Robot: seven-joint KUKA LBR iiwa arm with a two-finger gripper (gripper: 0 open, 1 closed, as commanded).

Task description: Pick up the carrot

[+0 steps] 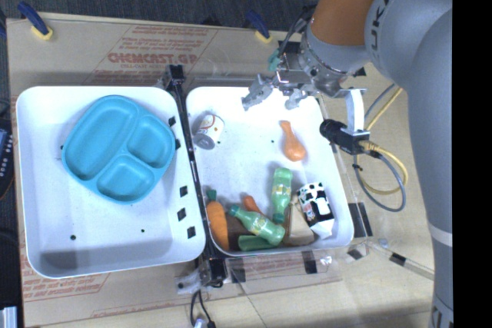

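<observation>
Orange and tapered, the carrot lies in the right white bin, at its near left corner, touching green plastic bottles. Well apart, over the bin's far edge, the two-finger gripper hangs with fingers spread wide, holding nothing.

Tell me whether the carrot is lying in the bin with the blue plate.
No, the carrot lies in the right bin at its near left corner, while the blue plate sits in the left bin.
</observation>
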